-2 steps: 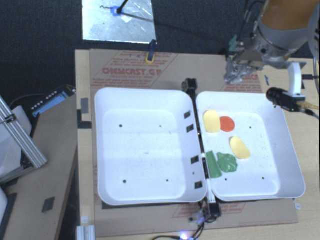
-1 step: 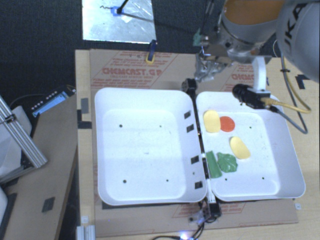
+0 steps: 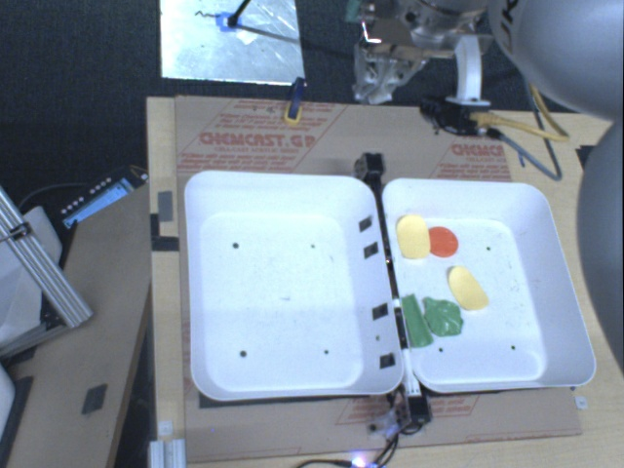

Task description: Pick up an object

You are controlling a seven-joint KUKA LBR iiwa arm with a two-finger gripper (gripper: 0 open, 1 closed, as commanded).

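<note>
The things to pick lie in the right bin [image 3: 546, 261], grouped toward its left side: a yellow piece [image 3: 412, 237] touching a red disc [image 3: 444, 242] at the far end, a second yellow piece [image 3: 468, 288] nearer, its long axis running slantwise, and a green piece [image 3: 434, 318] nearest of all, just beside the divider. The left bin [image 3: 283, 281] sits alongside. The gripper [image 3: 375, 76] hangs beyond the far edge of the bench, well apart from all of them, so everything lies toward the near side and slightly right of it. Its tip is blurred and pale; I cannot tell how it is set. The arm's [image 3: 556, 27] bulk is cut off at the top right.
</note>
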